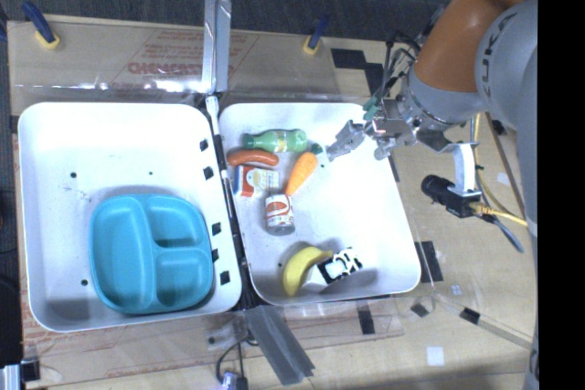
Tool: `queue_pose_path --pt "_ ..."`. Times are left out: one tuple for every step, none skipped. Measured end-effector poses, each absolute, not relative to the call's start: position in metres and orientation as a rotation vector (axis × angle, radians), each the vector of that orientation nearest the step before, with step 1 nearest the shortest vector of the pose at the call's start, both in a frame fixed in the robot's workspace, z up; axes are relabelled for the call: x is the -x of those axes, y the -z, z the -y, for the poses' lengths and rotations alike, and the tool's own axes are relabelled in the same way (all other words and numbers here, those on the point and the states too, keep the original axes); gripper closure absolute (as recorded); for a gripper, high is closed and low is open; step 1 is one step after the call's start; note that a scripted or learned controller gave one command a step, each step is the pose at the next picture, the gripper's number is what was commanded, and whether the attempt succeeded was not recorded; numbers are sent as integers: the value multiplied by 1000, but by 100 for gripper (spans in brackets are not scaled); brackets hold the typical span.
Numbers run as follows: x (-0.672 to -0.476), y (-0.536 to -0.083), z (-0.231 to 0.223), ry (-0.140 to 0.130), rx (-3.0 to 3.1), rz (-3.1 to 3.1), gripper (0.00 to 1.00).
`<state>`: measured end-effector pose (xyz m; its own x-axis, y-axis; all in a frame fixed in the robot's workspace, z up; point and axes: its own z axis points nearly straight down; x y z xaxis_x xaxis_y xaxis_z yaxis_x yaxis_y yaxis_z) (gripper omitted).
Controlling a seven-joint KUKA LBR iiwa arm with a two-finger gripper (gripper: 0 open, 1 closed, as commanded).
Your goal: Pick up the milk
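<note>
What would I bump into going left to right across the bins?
Blue tray → hot dog → can → carrot → milk → gripper

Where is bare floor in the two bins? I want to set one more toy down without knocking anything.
Left white bin: bare along the far side and left wall, beyond the blue divided plastic tray. Right white bin: bare right half, between the orange toy carrot and the right wall. Crowded: its left side, from the green bottle to the yellow banana.
</note>
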<state>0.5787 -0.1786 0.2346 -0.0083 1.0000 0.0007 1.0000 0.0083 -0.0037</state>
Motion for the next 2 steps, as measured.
queue_pose_path --pt "-517 -115 175 -4 2120 2313 0" --pt "-578 -92 205 -1 1972 2444 0"
